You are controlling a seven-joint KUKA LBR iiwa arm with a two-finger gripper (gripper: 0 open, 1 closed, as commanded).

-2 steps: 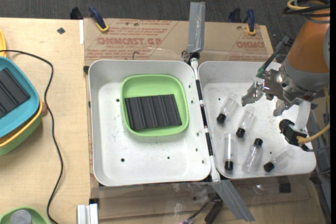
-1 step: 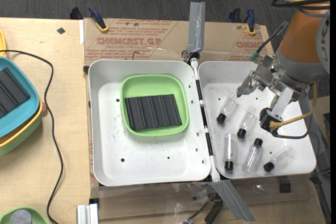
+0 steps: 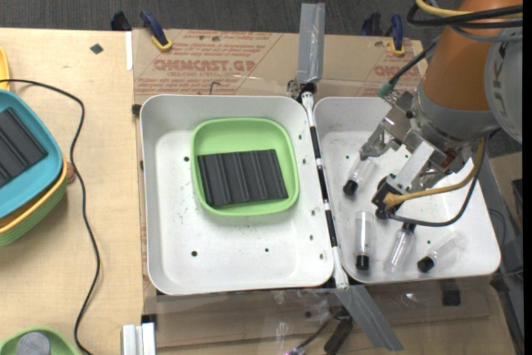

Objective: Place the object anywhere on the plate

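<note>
A green plate (image 3: 245, 137) with a dark ribbed insert (image 3: 243, 177) sits in the left white bin (image 3: 166, 220). Several clear vials with black caps lie in the right bin (image 3: 474, 262): one (image 3: 354, 177) near the bin's left side, one (image 3: 362, 239) lower down, one (image 3: 401, 245) beside it, and another (image 3: 437, 253) to the right. My gripper (image 3: 374, 176) hangs low over the right bin, its fingers spread open. The vial nearest it lies just left of the fingertips, and I see nothing held between them.
A yellow cable (image 3: 432, 191) loops under the wrist, above the vials. The divider (image 3: 320, 187) between the bins runs between gripper and plate. A stack of teal and yellow trays (image 3: 25, 162) and a black cord (image 3: 83, 204) lie on the wooden bench at left.
</note>
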